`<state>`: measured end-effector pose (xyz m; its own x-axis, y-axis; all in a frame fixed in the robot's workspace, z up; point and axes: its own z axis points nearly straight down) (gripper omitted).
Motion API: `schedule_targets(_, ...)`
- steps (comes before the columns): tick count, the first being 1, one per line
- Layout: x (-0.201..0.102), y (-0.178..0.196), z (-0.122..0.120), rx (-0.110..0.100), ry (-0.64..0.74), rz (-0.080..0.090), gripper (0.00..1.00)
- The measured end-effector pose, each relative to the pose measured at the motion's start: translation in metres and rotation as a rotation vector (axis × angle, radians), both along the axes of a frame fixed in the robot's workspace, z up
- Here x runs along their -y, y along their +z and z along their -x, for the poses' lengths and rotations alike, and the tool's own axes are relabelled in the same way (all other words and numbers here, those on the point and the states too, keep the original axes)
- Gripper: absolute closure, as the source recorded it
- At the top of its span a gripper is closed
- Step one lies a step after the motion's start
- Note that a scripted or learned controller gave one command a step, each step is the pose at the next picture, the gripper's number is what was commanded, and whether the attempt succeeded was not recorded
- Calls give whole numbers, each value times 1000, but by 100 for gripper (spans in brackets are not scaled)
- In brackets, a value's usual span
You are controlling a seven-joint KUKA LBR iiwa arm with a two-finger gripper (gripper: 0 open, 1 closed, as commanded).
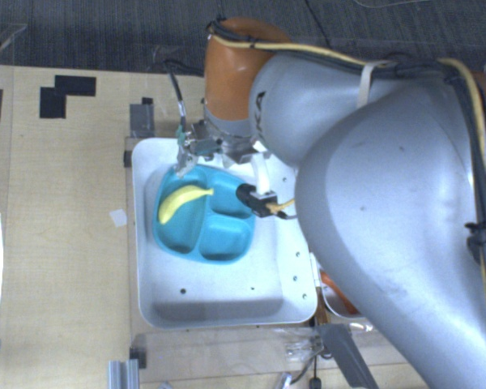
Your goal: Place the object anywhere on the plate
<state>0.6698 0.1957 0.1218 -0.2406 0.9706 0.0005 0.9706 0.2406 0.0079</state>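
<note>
We see a glossy blue plastic plate [215, 229] in the smooth white plastic bin [219, 302]; on the plate, a matt yellow banana [181, 201].

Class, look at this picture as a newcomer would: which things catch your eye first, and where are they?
The huge grey arm fills the right side, its orange band at top centre. In the white bin left of it lies a bright blue divided plate, with a yellow banana in its left compartment.
</note>
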Motion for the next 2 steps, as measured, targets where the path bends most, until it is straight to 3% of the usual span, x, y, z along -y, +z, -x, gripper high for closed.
schedule_targets(1,-30,77,0,3,269,2,0)
schedule_targets(2,36,124,0,3,297,3,0)
